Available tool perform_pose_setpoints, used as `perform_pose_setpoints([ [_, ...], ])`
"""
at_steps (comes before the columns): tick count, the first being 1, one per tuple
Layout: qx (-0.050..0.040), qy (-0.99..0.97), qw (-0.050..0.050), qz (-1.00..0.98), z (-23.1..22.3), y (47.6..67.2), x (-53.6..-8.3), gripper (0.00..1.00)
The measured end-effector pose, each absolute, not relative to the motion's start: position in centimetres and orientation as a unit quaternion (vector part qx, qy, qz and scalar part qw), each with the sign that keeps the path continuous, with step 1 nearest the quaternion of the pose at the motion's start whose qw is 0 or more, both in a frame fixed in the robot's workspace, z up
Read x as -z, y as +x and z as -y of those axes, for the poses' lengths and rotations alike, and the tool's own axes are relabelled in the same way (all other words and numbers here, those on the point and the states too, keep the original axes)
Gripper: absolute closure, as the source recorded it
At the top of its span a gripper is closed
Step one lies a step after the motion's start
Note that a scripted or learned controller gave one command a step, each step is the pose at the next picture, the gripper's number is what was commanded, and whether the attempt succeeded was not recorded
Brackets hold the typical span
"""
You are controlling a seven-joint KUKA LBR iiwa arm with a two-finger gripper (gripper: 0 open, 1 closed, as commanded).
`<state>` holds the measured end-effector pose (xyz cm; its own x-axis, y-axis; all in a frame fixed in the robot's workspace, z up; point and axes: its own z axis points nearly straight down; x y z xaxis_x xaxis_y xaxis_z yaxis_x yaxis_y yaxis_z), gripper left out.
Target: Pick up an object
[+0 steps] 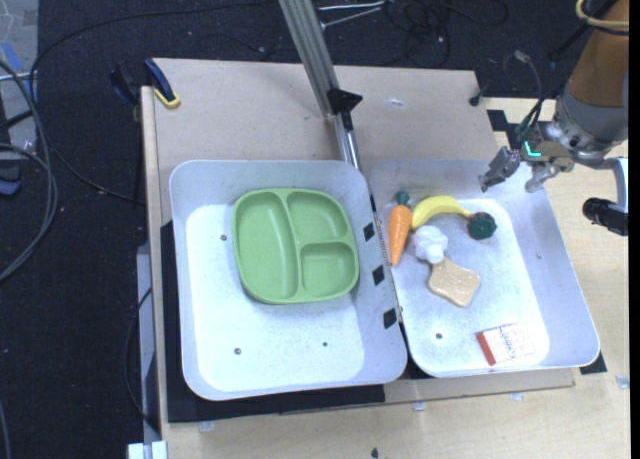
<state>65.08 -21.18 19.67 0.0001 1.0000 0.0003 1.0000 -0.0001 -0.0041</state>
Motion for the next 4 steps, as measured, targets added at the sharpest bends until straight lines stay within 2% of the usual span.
perform_pose_setpoints([
  [1,0.0000,-0.707,-0.001,0.707,21.2,65.2,-19.9,0.00],
  [3,-0.0013,-0.706,0.001,0.708,22.0,65.1,-8.9,0.00],
  [4,0.0000,-0.705,-0.003,0.709,22.0,65.3,-10.4,1.00],
])
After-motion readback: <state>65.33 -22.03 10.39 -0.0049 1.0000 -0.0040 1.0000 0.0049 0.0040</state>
